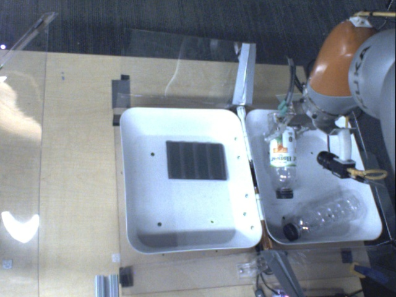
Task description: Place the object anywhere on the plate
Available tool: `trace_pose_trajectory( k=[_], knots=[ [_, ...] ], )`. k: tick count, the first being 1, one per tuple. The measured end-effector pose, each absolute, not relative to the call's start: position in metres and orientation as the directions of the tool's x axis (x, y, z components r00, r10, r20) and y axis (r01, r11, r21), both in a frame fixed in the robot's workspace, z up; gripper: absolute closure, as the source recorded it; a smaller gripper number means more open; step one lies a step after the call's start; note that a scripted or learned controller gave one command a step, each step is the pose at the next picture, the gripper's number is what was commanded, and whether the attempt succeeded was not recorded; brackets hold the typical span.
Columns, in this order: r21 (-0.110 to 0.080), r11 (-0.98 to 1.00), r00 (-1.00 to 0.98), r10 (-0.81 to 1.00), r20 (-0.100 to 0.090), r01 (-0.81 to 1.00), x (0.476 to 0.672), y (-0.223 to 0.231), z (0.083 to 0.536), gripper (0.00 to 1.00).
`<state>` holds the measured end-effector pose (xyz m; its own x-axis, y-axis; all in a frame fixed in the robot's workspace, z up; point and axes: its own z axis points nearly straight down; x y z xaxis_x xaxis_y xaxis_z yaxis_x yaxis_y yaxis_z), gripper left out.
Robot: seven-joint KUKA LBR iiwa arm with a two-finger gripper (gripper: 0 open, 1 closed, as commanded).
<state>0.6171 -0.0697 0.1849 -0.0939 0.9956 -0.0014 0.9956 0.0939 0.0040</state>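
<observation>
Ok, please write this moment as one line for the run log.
tool: over right bin, at small bottle | grasp: unclear | second bottle: lying in right bin | plate: left bin, bare

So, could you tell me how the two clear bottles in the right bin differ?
The labelled bottle bears an orange and white label and points cap-down along the bin, right under the gripper. The bare bottle has no label and lies crosswise near the right bin's front edge. Both are clear plastic with dark caps.
</observation>
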Motion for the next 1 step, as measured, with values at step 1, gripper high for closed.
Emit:
trace_pose_trajectory(
  k=[1],
  knots=[
    [0.010,0.294,-0.294,0.956,-0.002,0.956,0.5829,0.0245,0.3086,1.00]
  ],
)
